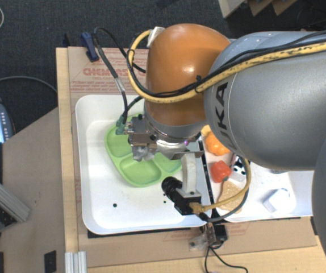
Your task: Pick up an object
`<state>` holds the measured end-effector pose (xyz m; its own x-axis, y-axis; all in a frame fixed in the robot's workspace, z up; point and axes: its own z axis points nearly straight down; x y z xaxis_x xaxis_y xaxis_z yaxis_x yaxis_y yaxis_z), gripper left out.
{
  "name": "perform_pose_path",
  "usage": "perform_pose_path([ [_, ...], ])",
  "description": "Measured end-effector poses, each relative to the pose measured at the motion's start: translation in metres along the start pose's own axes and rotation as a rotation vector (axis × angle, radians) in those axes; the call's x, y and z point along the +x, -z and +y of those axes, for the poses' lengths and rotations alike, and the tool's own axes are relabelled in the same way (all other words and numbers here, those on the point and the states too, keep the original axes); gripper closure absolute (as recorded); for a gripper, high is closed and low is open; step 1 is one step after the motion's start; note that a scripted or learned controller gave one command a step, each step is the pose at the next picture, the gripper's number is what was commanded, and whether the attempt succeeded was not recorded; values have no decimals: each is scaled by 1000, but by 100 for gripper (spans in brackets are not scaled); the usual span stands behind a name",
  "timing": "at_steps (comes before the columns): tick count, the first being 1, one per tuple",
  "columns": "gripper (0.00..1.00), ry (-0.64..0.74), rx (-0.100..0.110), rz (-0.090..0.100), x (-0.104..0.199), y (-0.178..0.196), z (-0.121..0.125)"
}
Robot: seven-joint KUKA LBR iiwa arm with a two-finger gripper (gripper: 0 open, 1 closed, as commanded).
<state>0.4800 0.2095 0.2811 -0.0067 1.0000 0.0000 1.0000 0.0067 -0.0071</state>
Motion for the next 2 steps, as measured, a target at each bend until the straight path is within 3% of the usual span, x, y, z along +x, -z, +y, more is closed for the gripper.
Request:
perform_pose_path([
  [1,100,-4,-26,10,7,247,-2],
  [2,100,-19,1,-4,-103,163,-3],
])
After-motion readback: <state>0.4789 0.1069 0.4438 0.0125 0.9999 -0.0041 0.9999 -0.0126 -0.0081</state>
